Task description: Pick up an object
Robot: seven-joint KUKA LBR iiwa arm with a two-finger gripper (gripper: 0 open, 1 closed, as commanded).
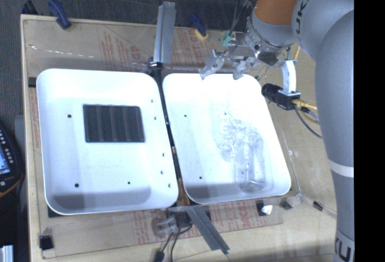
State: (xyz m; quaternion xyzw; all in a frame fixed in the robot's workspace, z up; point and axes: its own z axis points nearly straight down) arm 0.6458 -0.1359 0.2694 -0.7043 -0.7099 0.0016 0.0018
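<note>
While the left bin (96, 194) fills the left half of the frame, a dark ribbed rectangular object (113, 123) lies flat in its upper middle, apart from every wall. Just right of it, touching along the centre divide, sits the right bin (192, 152), where a clear plastic bottle (243, 149), crumpled and hard to make out against the white, lies toward the lower right. Above that bin's upper rim, in the upper right of the frame, hangs the gripper (222, 68), its two pale fingers spread wide with nothing between them. Blue clamps (59, 13) grip the surface (90, 44) along its upper edge.
</note>
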